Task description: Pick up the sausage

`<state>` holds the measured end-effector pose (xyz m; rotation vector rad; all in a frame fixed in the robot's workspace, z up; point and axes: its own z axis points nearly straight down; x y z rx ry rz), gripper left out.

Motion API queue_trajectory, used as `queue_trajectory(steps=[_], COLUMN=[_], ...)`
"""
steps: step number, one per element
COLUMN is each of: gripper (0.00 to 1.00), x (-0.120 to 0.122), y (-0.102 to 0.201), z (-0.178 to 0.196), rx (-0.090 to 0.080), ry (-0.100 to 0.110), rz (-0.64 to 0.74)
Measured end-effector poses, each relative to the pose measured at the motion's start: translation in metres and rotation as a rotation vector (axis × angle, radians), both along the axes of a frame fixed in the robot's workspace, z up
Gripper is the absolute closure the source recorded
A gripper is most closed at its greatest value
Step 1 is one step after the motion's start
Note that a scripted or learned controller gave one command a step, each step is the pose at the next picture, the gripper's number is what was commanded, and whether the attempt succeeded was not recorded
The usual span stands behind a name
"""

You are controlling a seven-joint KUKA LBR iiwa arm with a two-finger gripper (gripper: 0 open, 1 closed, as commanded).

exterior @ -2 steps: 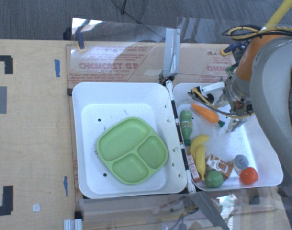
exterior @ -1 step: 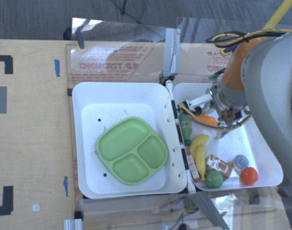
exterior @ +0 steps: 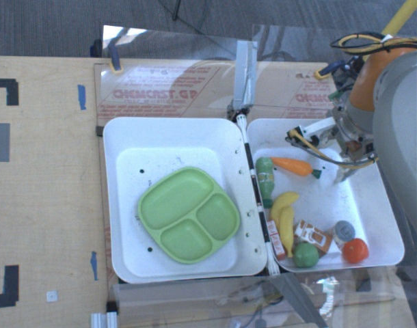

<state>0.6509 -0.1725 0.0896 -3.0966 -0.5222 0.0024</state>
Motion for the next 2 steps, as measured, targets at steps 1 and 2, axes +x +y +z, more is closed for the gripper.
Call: queue_trajectory(steps=[1,2], gripper=[0.00,0.00], x=[-0.075,-0.073], y=[-0.029,0.032], z=[-0.002,-0.001], rx=[0.000,-0.002], ry=[-0.002,-0.006], rz=[-0.136,0.365])
